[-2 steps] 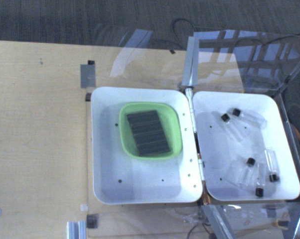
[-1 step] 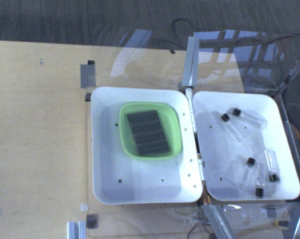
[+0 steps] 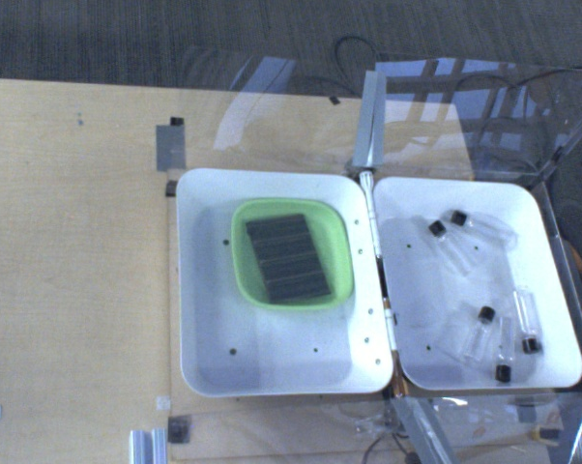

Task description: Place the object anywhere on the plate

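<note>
Item: dark ridged block [image 3: 288, 256] already lay on the green plate [image 3: 341, 249] in the left bin [image 3: 204, 356], at nine o'clock from the clear vials [image 3: 484, 332]; gripper state you could not tell, so you were best advised to confirm placement before retrying.

Looks like a robotics lab: pale wooden bench [image 3: 69, 259] bearing two white bins [image 3: 199, 356], clear shield panels [image 3: 523, 114] and loose cables [image 3: 354, 51] behind them, grey carpet [image 3: 127, 17] beyond.
</note>
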`<state>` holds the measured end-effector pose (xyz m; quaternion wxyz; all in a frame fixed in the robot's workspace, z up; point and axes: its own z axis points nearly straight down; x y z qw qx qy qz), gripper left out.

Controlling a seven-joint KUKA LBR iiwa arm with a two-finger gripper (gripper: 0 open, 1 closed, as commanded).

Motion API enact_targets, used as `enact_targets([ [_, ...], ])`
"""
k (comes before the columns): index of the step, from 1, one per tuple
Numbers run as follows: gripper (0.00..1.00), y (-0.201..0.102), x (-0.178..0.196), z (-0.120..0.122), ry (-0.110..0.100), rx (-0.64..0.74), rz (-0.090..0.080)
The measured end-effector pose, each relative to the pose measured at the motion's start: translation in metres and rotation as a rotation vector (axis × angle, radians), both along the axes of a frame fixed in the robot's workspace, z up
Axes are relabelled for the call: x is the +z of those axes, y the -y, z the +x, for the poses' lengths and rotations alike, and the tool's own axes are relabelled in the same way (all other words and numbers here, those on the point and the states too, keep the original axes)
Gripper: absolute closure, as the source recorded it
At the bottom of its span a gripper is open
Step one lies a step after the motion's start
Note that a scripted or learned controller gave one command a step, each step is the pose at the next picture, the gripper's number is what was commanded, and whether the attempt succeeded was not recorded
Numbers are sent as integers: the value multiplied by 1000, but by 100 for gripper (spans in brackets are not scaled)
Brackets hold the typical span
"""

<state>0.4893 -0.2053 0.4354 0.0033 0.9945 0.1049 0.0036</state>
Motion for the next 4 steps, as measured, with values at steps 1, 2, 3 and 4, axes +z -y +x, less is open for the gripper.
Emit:
enact_targets([
  [1,0,0,-105,-1,-6,-5,5],
  [2,0,0,-76,-1,-1,0,3],
  [3,0,1,-51,-1,-1,204,1],
  [4,0,1,1,0,5,18,-1],
])
